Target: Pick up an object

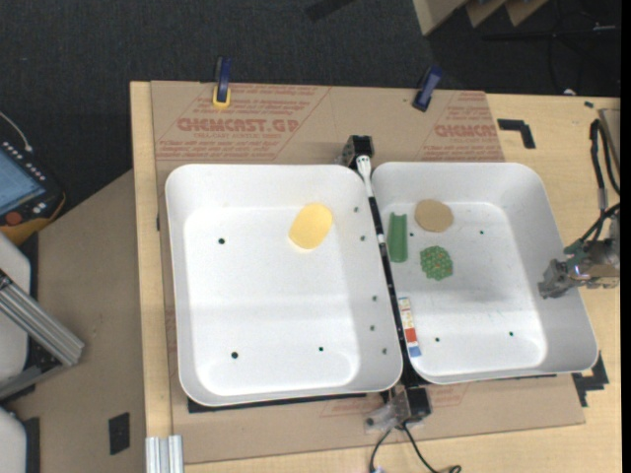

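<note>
Gripper [558, 279] at right bin's [473, 367] right edge, jaws' state unclear. Green bar [397, 236], tan disc [433, 216], green ball [436, 262] near its left edge; yellow piece [311, 226] in left bin [266, 372].

The surface [296, 116] carries a brown printed cardboard sheet [454, 121]. Two white bins rest side by side on it: left bin [197, 363] and right bin [567, 338]. Two blue clamps [223, 77] grip the far edge.

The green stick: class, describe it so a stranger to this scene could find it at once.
Look in the right bin, near the wall it shares with the left bin. The green stick lies there, left of the tan disc and green ball. Only it is long and narrow.
</note>
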Controlling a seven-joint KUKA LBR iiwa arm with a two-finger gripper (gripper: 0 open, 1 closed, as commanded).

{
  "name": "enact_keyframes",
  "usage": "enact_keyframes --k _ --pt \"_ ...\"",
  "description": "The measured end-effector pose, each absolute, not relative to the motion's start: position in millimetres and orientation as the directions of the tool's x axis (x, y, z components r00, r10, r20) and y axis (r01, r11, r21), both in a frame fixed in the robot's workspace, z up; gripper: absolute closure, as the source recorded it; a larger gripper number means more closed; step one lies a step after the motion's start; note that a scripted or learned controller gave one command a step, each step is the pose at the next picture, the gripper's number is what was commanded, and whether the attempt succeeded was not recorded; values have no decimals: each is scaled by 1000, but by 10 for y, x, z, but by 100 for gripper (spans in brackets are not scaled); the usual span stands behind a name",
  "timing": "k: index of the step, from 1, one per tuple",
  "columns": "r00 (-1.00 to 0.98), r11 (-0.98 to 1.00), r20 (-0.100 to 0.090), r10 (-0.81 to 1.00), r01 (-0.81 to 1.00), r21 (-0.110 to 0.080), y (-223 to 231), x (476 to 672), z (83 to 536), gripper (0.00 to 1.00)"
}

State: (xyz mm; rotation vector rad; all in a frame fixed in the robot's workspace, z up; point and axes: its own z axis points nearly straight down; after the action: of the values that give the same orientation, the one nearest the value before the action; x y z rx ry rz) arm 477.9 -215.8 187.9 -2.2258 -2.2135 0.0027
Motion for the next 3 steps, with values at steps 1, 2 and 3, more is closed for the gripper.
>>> enact_keyframes --k 1,2,3 --pt "-8 8 6 1000 1000 -2 -1268 4798 1801 100" --pt "-11 11 1 1000 1000 9 -530 5438 2218 100" --pt "-4 4 1 1000 1000 7 -287 4942 2900 100"
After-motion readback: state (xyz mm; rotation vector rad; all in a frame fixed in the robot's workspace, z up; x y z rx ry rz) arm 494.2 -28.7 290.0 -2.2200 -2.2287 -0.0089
